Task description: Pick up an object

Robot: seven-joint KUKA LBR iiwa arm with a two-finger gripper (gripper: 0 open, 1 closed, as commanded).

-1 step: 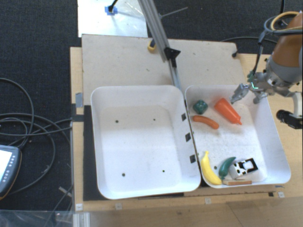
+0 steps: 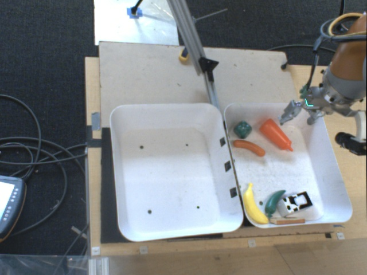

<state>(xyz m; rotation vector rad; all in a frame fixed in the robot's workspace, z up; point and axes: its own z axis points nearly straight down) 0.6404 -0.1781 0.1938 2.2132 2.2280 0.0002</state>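
Note:
My gripper [image 2: 301,114] hangs over the far right corner of the right bin [image 2: 332,171], its two fingers spread apart with nothing between them. Just left of it lies an orange carrot [image 2: 276,134]. A dark green lump [image 2: 242,129] and a brown sausage [image 2: 249,148] lie further left. At the bin's near edge sit a yellow banana [image 2: 253,204], a green pepper-like piece [image 2: 274,200] and a black-and-white toy [image 2: 295,203].
The left bin [image 2: 123,153] stands beside the right one, with a divider of black clips between them. A grey pole [image 2: 189,27] slants across the board behind the bins. Cables and a tablet [image 2: 8,205] lie on the floor at left.

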